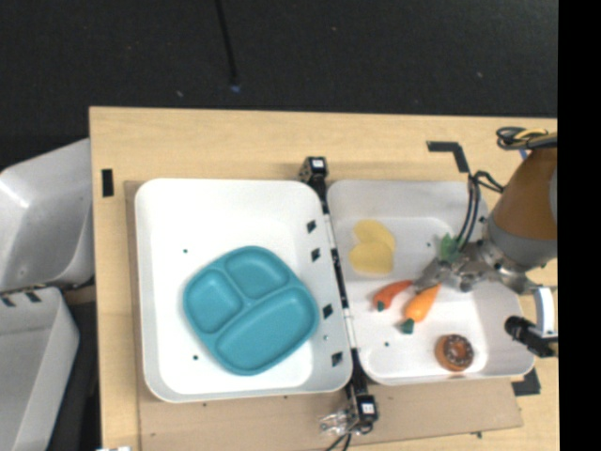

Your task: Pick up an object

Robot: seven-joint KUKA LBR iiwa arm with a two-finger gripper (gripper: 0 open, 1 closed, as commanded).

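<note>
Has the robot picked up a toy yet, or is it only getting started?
Not yet. The claw is down in the right bin, right above the orange carrot, which lies on the bin floor. Grabbing and lifting are left. The yellow toy and donut sit untouched.

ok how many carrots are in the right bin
2. One carrot lies near the bin's middle, below the yellow piece; the other carrot sits just right of it, by the claw. The arm could hide more.
</note>
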